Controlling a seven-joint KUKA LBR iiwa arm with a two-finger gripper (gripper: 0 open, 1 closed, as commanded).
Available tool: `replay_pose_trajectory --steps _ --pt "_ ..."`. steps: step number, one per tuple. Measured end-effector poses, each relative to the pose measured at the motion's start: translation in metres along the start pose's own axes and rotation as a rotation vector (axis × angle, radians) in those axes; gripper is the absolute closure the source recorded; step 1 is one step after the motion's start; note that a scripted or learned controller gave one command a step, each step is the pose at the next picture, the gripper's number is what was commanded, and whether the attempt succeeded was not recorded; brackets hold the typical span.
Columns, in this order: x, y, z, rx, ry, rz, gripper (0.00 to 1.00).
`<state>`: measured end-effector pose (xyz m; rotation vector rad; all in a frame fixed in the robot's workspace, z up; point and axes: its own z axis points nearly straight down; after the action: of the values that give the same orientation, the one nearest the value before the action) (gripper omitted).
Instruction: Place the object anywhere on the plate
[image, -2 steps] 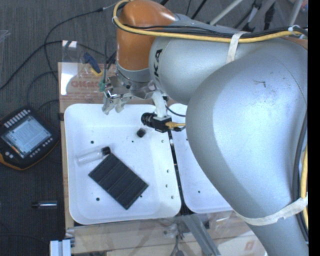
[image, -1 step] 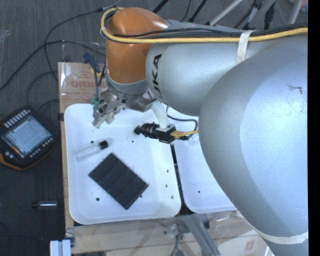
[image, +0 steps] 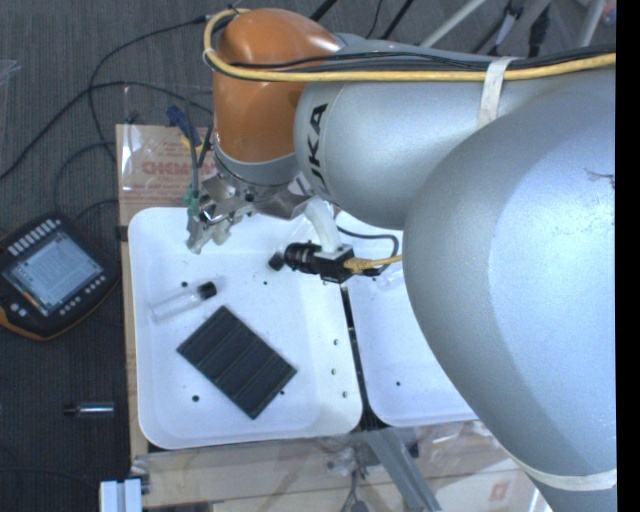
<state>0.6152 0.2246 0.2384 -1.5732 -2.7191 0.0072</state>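
Half the right bin (image: 400, 390) hidden by arm (image: 500, 250), pincer (image: 205, 235) fingers unclear

The grey arm (image: 480, 200) reaches in from the right, its orange band (image: 265, 85) above the left bin's (image: 160, 420) far edge, gripper (image: 205, 232) pointing down over that bin's far left corner.

I see the wooden tabletop (image: 240, 470) carrying two white bins, left bin (image: 160, 420) touching right bin (image: 400, 400).
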Motion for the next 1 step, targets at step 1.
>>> replay_pose_trajectory --steps 1 --pt "-0.0001 0.0001 -0.0081 0.001 0.000 0.000 1.00"
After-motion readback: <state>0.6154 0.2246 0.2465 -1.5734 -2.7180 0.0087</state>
